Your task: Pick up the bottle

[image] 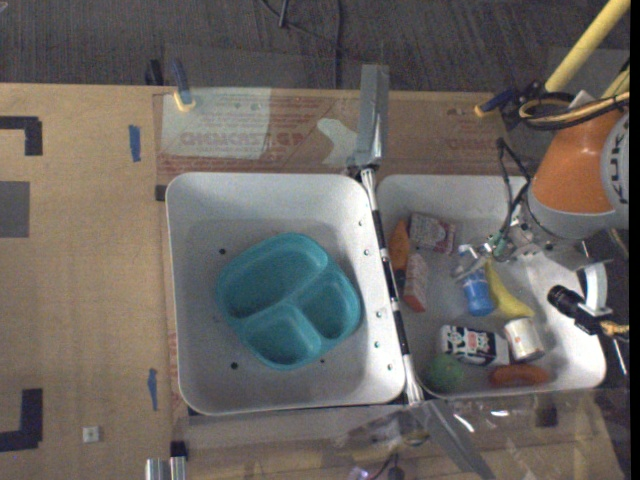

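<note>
Sits in the right bin (pixel 590 363), the bottle (pixel 475 286), cap end up toward the gripper (pixel 500 248) just above-right of it, long axis steeply upright; cannot tell the grip state.

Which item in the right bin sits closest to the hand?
The blue bottle, just left of the hand and beside the yellow banana. The cow-print carton, silver can and green ball lie farther toward the bin's front.
</note>
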`<state>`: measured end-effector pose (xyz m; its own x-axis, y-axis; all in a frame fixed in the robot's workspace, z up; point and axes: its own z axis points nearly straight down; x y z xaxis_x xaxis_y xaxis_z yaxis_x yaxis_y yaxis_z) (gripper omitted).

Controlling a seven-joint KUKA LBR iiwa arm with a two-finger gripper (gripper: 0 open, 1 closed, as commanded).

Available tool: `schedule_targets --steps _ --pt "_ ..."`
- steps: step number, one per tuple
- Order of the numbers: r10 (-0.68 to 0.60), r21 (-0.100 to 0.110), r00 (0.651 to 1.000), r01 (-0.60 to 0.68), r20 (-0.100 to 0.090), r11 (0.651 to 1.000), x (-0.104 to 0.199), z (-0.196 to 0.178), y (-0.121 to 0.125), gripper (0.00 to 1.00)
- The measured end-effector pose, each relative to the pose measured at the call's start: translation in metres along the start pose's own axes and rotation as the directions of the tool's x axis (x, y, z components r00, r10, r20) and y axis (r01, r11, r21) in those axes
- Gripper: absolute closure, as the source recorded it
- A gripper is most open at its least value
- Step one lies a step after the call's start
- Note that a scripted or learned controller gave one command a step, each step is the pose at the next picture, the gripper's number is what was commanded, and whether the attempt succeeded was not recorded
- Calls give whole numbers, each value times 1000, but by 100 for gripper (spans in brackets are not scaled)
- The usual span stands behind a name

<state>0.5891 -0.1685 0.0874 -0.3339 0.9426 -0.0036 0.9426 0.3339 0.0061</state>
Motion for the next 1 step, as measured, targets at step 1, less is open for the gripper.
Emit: schedule_targets --steps 1 --pt "26 5 1000 -26 -3 1000 -9 -27 -40 0"
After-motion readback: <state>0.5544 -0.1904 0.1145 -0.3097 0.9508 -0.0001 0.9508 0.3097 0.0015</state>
